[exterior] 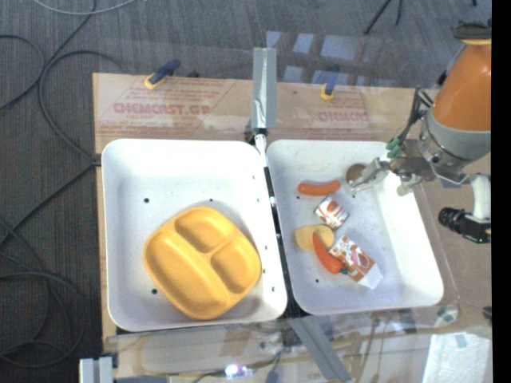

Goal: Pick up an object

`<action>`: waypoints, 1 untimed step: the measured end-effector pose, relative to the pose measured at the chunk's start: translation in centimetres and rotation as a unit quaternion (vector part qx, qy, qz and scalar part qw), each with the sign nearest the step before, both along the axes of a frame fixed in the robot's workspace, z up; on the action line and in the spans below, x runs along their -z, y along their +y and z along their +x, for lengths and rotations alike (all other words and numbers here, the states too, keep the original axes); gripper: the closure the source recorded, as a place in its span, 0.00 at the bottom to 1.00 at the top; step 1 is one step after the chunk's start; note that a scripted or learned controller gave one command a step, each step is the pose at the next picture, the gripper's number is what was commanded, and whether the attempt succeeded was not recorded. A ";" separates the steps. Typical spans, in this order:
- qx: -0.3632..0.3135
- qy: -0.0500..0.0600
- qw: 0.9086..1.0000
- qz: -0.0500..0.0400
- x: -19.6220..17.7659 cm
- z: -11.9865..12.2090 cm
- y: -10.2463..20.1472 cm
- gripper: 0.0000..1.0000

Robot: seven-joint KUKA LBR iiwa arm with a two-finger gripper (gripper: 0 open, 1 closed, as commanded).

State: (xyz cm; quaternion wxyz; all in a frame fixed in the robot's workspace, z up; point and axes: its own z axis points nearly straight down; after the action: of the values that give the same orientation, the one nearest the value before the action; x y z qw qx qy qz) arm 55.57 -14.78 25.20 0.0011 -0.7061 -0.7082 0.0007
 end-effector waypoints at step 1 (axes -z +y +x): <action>0.093 0.001 0.996 0.000 12.5 -2.1 2.6 0.00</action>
State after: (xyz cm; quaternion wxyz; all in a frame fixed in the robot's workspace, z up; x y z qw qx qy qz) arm 53.51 -12.21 12.71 0.0019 -0.7686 -0.6397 0.0013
